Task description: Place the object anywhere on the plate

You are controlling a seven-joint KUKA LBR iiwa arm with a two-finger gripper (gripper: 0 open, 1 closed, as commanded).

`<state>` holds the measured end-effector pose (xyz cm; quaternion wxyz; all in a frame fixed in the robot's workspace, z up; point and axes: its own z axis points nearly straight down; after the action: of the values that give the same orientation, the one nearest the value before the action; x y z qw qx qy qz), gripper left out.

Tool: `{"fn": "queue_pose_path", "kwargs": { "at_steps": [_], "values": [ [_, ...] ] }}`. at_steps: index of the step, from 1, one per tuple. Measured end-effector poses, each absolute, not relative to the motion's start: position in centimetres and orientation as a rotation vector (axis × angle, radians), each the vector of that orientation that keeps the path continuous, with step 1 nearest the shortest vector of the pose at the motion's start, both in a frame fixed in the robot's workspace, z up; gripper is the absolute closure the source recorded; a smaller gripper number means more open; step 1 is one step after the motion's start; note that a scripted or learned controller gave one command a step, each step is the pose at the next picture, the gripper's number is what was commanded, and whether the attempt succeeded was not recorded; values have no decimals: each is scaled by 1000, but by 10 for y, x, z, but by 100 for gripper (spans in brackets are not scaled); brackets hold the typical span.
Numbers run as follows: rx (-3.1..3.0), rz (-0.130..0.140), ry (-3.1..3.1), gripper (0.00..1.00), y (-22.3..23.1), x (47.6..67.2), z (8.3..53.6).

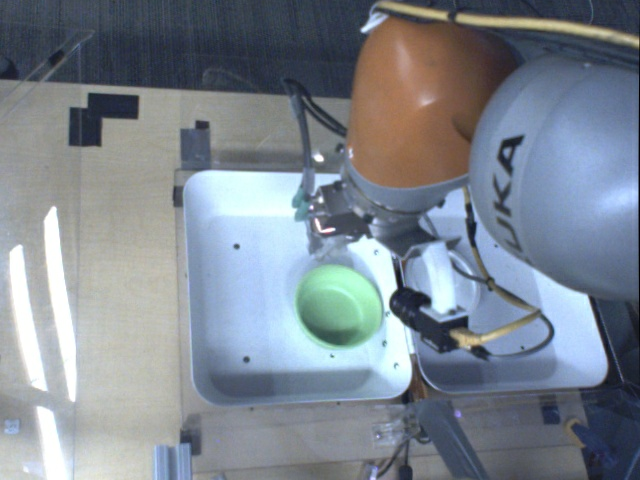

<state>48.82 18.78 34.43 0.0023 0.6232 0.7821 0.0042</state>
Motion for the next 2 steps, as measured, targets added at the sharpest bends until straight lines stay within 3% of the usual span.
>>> {"fn": "queue_pose_path", "kwargs": {
  "at_steps": [1,2],
  "values": [
    [1652,3,2671,100,174,487,173],
    [2010,21,2412,100,201,489,95]
  ]
}}
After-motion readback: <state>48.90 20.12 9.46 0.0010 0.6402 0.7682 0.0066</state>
